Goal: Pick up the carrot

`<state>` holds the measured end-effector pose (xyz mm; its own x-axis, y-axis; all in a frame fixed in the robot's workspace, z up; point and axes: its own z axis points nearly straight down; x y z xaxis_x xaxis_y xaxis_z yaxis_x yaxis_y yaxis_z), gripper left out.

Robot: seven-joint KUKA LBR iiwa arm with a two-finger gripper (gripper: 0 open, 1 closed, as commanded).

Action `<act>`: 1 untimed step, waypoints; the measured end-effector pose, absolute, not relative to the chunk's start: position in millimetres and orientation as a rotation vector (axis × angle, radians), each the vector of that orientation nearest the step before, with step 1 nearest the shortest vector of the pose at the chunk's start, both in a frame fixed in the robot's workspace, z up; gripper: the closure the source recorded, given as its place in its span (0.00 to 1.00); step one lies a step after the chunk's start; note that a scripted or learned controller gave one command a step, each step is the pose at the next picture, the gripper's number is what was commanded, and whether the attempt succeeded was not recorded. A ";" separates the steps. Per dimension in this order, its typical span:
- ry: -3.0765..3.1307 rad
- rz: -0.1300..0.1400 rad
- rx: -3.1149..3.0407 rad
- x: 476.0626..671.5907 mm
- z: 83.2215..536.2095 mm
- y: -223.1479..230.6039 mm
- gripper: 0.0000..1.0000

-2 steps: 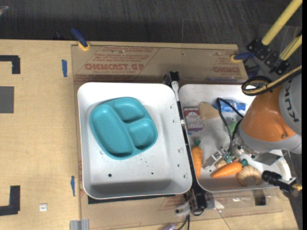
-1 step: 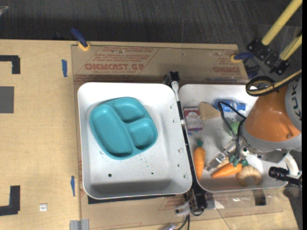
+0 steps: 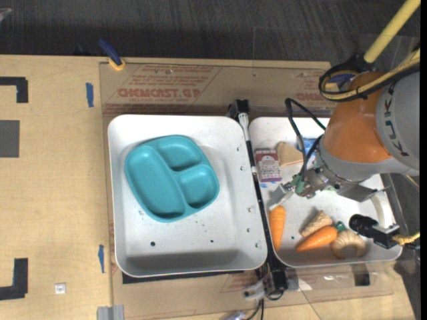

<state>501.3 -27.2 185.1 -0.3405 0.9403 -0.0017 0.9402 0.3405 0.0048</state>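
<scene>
The slender orange carrot (image 3: 276, 224) lies in the shallow white right bin (image 3: 377, 259), against its left wall, long axis running near to far. The two-finger gripper (image 3: 301, 185) hovers just beyond it, slightly right, holding nothing; its spread is unclear.

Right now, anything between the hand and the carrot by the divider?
Nothing visible. The hand hangs in the right bin, and the carrot lies just below-left of it against the divider, with bare bin floor between. A second carrot and other food pieces lie off to the right.
</scene>
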 end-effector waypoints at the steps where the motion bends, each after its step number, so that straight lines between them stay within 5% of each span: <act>1: 2.570 -0.001 1.812 479.3 183.9 5.7 0.00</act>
